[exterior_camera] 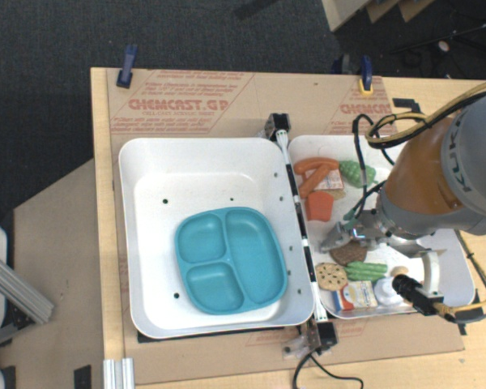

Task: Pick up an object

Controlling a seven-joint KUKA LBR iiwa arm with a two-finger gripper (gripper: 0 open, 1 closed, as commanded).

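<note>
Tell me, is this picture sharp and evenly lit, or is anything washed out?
Camera view: light is soft and even, with faint shadows; the blue three-compartment plastic tray is crisp; the white left bin's wall looks bright, nearly washed out; the grey and orange arm looks slightly soft.

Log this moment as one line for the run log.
arm: over right bin | gripper: low among toy food, beside brown piece | grasp: unclear | blue divided tray: left bin
</note>
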